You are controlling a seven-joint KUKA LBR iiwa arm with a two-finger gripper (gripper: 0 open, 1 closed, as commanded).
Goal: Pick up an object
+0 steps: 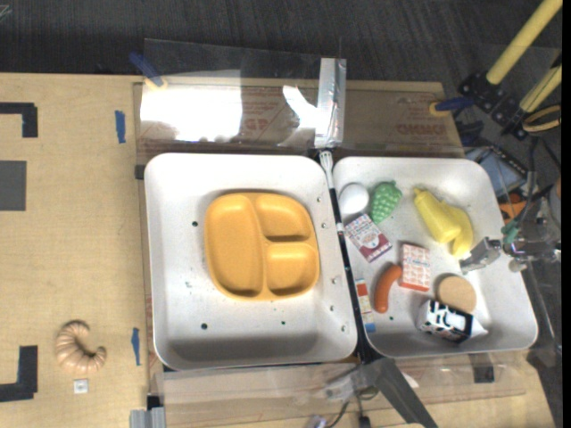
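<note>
Approach step is judged in hand: the claw (486, 252) is poised at the right bin's (513, 328) right rim, nothing clamped, finger state cannot be told, with the yellow banana toy (442, 218) just up-left; descent and closure are still needed.

Dark grey carpet (268, 7) across the top of the frame. Pale wooden bench (62, 239) at left, marked with blue tape (119, 125). Glare on clear plastic sheet (223, 105).
</note>
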